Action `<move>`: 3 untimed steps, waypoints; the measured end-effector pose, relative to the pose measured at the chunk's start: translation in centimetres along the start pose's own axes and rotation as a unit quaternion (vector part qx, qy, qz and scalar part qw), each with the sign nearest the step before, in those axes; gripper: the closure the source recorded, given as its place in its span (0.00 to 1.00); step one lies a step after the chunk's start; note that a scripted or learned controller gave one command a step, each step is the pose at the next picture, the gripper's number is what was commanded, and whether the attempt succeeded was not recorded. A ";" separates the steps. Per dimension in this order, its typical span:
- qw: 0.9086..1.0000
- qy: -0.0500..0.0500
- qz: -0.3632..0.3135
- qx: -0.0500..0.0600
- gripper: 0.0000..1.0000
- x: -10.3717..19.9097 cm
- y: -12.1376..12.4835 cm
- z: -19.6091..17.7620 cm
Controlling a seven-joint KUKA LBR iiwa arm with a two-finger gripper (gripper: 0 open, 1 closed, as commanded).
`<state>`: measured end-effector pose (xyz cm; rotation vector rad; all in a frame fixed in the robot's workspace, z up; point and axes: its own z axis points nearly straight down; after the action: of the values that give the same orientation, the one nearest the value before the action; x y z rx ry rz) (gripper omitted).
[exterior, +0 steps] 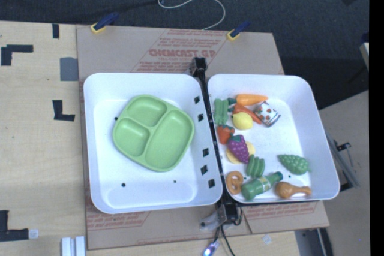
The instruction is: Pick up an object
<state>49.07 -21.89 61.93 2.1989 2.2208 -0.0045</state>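
Two shallow white plastic bins sit side by side on a sheet of printed cardboard (180,51). The left bin (102,129) holds one thing: a smooth, pale green plate (153,132) with three compartments and rounded corners.

All the pickable toys crowd the right bin (312,123), mostly along its left wall and near edge. I count one orange carrot (252,98), one yellow lemon (242,122), one small red-and-white carton (266,113), one knobbly purple grape bunch (238,148), one bumpy green cluster (293,163), one glossy green bottle (260,184), one brown pretzel (234,180), and one tan drumstick (290,190). Ribbed green pods (221,110) lie at the top left.

I cannot tell the claw's state from here.
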 end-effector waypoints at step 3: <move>1.000 -0.002 -0.002 -0.002 1.00 0.2 0.3 -3.1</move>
<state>49.32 -21.67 64.98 2.1907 2.2215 -0.0044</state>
